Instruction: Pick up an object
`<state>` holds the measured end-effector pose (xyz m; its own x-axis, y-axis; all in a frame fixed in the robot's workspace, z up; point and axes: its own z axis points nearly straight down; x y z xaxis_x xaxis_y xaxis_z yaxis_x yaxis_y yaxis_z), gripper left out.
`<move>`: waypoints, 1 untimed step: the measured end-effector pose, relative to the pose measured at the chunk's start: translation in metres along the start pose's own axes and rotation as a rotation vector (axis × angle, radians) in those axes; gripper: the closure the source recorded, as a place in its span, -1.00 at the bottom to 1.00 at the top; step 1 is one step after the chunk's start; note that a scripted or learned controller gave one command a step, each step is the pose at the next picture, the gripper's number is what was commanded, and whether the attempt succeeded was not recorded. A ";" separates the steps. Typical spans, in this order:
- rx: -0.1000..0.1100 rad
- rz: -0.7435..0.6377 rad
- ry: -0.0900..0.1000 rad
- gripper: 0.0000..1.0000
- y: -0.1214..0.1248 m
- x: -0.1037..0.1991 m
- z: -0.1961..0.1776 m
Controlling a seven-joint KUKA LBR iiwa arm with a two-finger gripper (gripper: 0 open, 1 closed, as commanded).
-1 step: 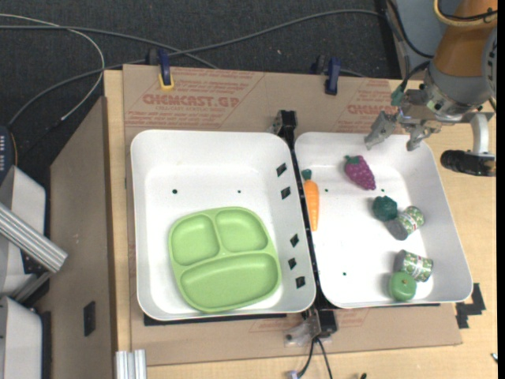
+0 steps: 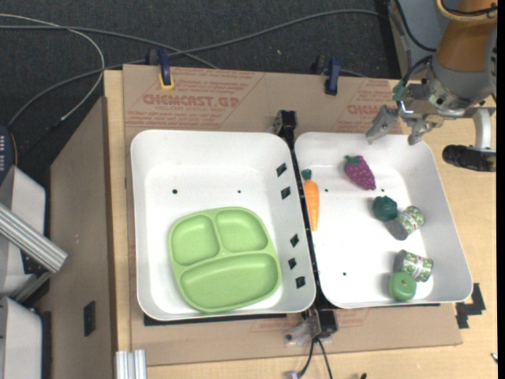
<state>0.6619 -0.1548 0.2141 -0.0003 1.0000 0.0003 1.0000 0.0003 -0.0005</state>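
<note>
Both white bins, the left bin (image 2: 150, 212) and the right bin (image 2: 442, 235), look like smooth, slightly glossy plastic. The green divided plate (image 2: 225, 257) has a matt plastic finish. Brown cardboard (image 2: 237, 93) with red print covers the worktop, dull and papery. The purple grapes (image 2: 360, 172) and orange carrot (image 2: 312, 204) appear as smooth moulded plastic. The end effector (image 2: 398, 125) looks like grey metal.

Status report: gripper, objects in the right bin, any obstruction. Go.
Gripper open, holding nothing, above the right bin's far rim. Purple grapes nearest, carrot by the divider, both untouched. Nothing between jaws and grapes.
</note>
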 end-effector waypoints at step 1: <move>0.007 0.001 0.002 -1.00 -0.004 -0.001 0.063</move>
<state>0.6574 -0.1554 0.1512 0.0004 1.0000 0.0021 1.0000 -0.0004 -0.0079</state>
